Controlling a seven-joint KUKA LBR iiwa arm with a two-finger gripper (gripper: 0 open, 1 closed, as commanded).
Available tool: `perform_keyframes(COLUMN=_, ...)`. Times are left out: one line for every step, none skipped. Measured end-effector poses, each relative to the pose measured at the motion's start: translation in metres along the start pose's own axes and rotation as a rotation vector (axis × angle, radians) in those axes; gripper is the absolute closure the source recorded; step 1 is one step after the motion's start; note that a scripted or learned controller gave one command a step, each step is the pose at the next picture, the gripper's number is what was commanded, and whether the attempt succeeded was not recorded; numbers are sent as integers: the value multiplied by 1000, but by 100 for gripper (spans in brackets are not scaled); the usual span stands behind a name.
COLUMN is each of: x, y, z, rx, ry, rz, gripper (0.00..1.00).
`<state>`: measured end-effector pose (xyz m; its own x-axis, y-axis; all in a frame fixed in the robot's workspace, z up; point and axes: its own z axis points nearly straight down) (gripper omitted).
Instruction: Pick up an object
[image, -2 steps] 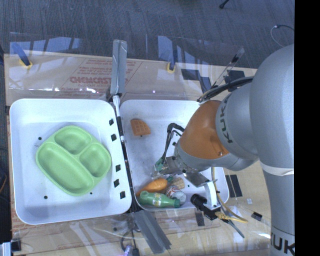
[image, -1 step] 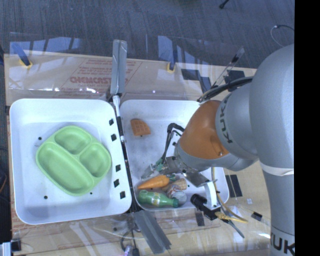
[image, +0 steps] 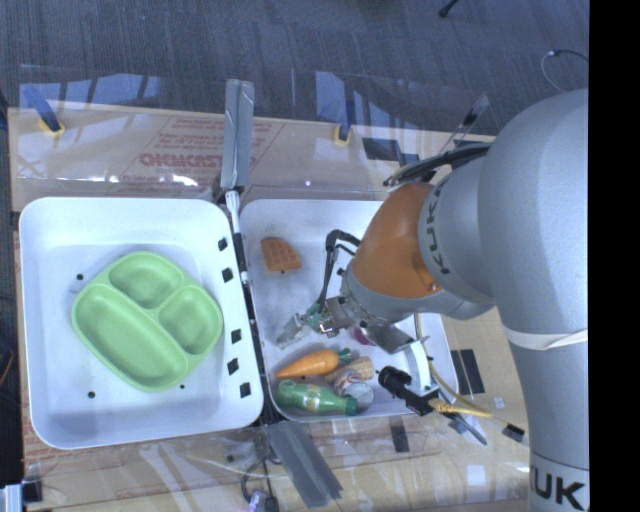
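In the right bin (image: 300, 215) lie a brown waffle-like piece (image: 281, 255) near the back, an orange carrot (image: 309, 363), a green bottle (image: 312, 399) along the front wall, and a small pale and brown item (image: 352, 375) beside the carrot. My gripper (image: 303, 324) hangs low over the middle of this bin, just above and left of the carrot. Its metal fingers point left and nothing shows between them. The grey arm with its orange band (image: 400, 255) covers the right part of the bin.
The left bin (image: 40, 300) holds a light green divided plate (image: 147, 318). A grey divider bar (image: 237, 130) runs between the bins at the back. Tape marks and clear sheeting cover the bench around the bins.
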<state>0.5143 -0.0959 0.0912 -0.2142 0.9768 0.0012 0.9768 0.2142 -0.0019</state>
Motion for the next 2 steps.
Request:
perform_keyframes(x=-22, y=72, z=-1, rx=-1, ry=0, rz=-17, gripper=0)
perform_keyframes(x=-38, y=132, z=-3, rx=-1, ry=-1, rz=-57, gripper=0)
